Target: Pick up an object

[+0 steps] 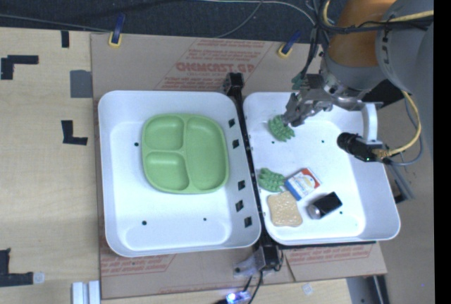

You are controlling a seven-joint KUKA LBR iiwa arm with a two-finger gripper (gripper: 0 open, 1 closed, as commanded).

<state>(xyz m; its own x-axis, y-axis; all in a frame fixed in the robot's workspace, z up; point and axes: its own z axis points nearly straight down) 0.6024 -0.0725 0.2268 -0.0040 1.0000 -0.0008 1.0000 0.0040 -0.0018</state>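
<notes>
**Gripper over the green toy in the right bin**

Cardboard-topped bench (211, 59) is bearing two white bins. A green divided plastic plate (185, 153) is lying in the left one. The right bin (352, 175) is holding a tan cracker-like piece (284, 210), a blue-and-red packet (303, 183), a small black block (325, 204) and another green piece (270, 179). The two-finger gripper (292, 118) is touching a leafy green plastic toy (280, 129) near the bin's back left corner; whether its fingers are closing on it, I cannot tell.

Counter (42, 175): cardboard sheet (204, 63) lies on it, bearing two white bins (116, 175) side by side, touching.
</notes>
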